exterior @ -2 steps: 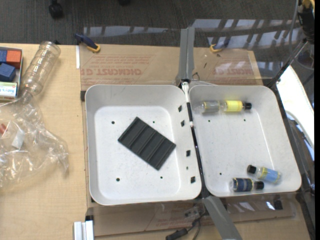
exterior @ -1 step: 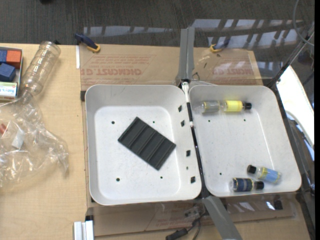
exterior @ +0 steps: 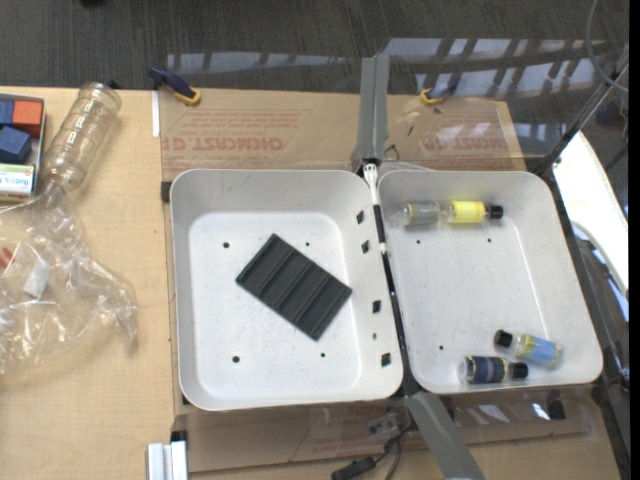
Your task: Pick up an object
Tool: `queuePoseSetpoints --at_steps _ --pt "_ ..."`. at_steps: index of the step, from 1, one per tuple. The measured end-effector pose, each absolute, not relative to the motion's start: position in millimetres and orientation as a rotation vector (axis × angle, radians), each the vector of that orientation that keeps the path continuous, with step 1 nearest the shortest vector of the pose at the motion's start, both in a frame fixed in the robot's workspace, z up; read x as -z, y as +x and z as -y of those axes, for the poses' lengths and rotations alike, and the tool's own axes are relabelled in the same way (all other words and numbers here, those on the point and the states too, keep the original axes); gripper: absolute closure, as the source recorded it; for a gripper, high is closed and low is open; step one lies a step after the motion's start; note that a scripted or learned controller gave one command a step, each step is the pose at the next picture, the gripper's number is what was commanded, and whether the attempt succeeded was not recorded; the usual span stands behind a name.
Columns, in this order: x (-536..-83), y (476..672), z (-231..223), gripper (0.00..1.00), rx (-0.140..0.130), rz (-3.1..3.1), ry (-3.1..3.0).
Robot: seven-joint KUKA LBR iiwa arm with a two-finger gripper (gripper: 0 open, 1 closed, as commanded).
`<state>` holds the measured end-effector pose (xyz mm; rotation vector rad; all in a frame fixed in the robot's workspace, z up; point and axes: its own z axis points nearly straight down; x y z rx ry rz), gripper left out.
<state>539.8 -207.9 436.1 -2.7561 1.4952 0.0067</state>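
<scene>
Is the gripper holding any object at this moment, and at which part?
Nothing is held. The ribbed dark panel lies in the left bin; three small bottles lie in the right bin.

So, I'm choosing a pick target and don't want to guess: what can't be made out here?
- Labels on the two small bottles in the right bin's near corner: too small to read in the camera view.
- Clear end of the yellow bottle: blends into the white floor.
- Contents of the crumpled plastic bag: cut by the left edge, veiled by glare.
</scene>
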Motion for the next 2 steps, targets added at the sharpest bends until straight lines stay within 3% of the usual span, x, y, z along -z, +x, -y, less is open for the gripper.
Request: queuePoseSetpoints --at_steps 1,2 --pt "-440.6 504.5 197.5 0.00 -0.003 -0.856 -3.016" --pt "-440.7 505.5 221.2 0.00 0.001 -0.315 -3.118"
